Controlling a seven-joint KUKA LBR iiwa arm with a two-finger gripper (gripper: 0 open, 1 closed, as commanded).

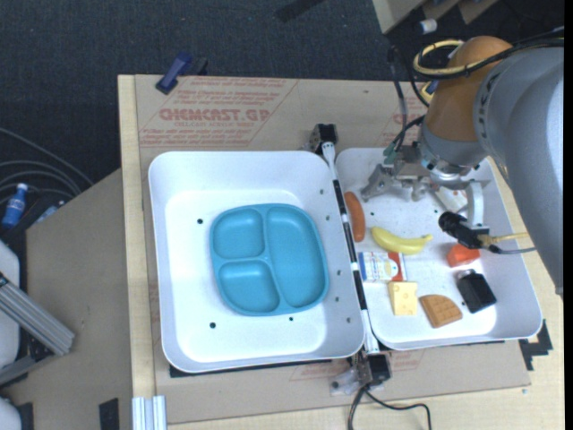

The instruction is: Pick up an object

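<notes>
Hand (pixel 414 184) is seen low over the rear of the right bin (pixel 515 316), finger state not discernible, while the banana (pixel 400 239) lies just in front of it, beside the hot dog (pixel 355 217), with the blue plate (pixel 268 258) in the left bin (pixel 179 330).

Red print "CHEMCAST GP" on brown bench sheet (pixel 215 113), behind left bin; smaller lines around it unreadable.
</notes>
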